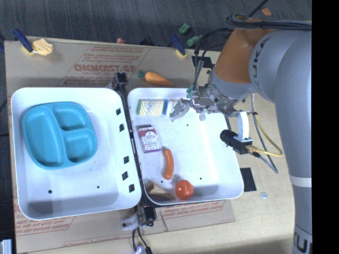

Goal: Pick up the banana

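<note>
You cannot tell from this view where the banana is: none of the things in either bin reads clearly as one. The nearest match in colour is a pale yellow lump (42, 47) on the table (95, 62) at the far left corner, beside a blue clamp (21, 37) and well apart from both bins, but it is too small for you to name.

The claw (179, 110) hangs over the far part of the right bin (233, 187), just right of a yellow-green packet (151, 107) that lies flat by the far wall. You cannot tell whether the claw is wide or narrow, and nothing shows clearly in it.

Nearer to you in the same bin lie a red packet (150, 139), an orange sausage (168, 163), a red tomato (184, 189) and, just left of the tomato, a brown piece (158, 190) against the near wall. A carrot (157, 79) rests on the table just beyond the right bin. The left bin (21, 205) holds a blue divided tray (58, 134). The arm (275, 67) reaches in from the right.
</note>
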### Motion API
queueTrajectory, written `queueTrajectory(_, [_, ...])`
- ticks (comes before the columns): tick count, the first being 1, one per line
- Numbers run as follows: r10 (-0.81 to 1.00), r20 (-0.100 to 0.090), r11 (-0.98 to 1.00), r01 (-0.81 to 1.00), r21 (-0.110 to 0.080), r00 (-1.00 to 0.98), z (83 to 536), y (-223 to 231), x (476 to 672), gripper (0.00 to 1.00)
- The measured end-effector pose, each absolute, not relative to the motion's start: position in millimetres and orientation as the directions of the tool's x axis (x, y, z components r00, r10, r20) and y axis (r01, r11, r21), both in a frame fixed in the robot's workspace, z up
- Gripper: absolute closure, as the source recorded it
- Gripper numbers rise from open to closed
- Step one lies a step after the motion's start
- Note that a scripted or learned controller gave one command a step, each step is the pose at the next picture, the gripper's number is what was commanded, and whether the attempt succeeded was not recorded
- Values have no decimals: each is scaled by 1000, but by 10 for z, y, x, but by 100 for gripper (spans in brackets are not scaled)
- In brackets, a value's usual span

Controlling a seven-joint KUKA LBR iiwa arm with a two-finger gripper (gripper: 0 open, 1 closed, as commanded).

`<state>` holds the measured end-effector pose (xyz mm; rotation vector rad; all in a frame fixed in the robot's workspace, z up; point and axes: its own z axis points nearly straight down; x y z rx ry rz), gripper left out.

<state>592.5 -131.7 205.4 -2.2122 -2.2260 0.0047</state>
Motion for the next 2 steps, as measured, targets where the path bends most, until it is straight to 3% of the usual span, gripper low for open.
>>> queueTrajectory(1, [1000,2,5,1000,-8,-5,1231,-910,5062,0])
queueTrajectory(2, [985,1,172,985,3,-172,956,-1025,5955,0])
